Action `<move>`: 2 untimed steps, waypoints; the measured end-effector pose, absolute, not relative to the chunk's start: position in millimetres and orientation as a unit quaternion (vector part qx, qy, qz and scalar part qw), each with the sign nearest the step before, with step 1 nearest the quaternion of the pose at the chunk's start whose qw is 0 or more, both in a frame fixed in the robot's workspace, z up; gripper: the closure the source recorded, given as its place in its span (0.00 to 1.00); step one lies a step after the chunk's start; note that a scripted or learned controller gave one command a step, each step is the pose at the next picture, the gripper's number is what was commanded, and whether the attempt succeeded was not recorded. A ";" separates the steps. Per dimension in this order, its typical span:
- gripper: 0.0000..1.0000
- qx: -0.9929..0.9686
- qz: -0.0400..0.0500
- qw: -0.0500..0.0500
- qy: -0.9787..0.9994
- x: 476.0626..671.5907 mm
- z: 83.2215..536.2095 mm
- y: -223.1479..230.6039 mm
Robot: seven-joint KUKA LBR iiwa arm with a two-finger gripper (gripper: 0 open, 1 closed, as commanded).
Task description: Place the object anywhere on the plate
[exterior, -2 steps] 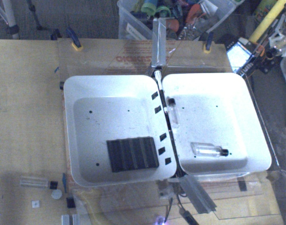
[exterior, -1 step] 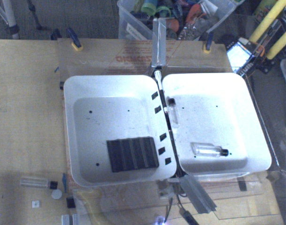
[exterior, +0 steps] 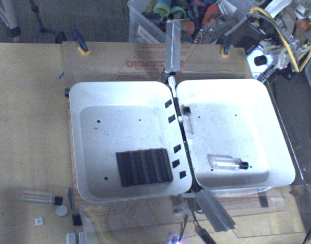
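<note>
At the upper right, past the bins, you see cabling and hardware, and you cannot tell whether the gripper is apart or together. Your object, a clear vial with a black cap, lies on its side near the front of the right bin. The black ridged plate sits well apart from it, at the front of the left bin.

A round, smooth vial will likely roll or slip if pinched off-centre, and the plate's ridges may let it roll off. A second small vial lies just beside the divider; you could grab it by mistake. The divider stands between vial and plate, so carry high. Behind sits a tub of toys; loose bits lie on the bench.
</note>
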State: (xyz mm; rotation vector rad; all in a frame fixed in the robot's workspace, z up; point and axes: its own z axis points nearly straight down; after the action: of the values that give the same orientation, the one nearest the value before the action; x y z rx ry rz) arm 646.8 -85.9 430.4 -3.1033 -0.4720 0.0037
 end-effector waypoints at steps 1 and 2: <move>1.00 -0.995 0.000 0.000 -0.099 624.3 434.4 -188.3; 1.00 -0.957 -0.001 -0.001 -0.290 659.4 434.6 -149.9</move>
State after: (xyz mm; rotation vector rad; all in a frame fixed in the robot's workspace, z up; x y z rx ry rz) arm 659.4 -149.9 434.6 -3.0074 -0.9124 -0.0017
